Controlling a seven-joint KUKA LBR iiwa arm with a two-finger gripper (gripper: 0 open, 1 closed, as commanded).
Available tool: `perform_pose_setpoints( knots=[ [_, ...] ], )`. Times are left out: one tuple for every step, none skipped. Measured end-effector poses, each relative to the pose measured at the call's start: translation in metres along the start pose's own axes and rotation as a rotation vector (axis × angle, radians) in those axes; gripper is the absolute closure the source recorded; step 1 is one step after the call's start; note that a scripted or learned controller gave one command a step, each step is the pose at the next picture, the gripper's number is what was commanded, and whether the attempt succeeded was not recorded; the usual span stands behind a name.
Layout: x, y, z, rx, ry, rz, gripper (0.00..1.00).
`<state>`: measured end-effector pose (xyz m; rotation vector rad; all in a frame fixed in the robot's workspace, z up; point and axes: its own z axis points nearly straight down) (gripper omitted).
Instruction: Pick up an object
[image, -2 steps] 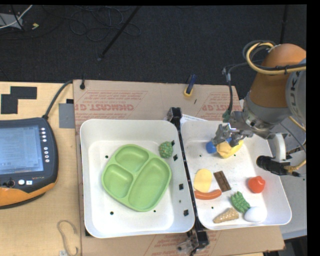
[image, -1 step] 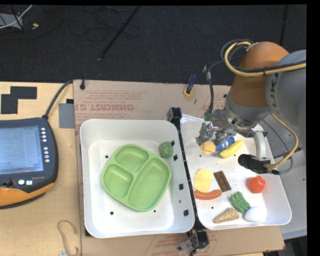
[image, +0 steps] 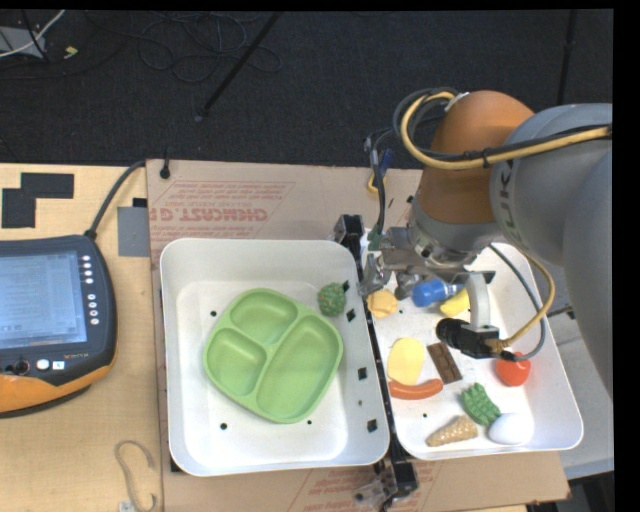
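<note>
Even, bright overhead light whitens the bins (image: 190, 300), shadows stay soft, and small items look slightly blurred.

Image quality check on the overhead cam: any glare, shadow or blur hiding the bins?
Camera view: lighting is even and the focus sharp enough. The white left bin is bright but not blown out. The green plate reads clearly. The arm casts a soft shadow over the upper part of the right bin, dimming the toys beneath the wrist. The background is dark.

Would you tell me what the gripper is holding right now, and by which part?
It cannot be told: the gripper is hidden under the wrist.
</note>
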<state>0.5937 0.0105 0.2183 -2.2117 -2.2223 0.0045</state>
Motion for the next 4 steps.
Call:
perform_pose_setpoints(
  knots=[
    [0.055,-0.003,-0.006,-0.002,0.0,0.0,1.0],
    [0.069,0.017,-0.001,-0.003,-0.002,0.003,1.0],
    [0.064,0.009,-0.018,-0.003,-0.003,0.005,1.0],
    [0.063,0.007,-0.017,0.0,-0.003,0.005,1.0]
  ],
)
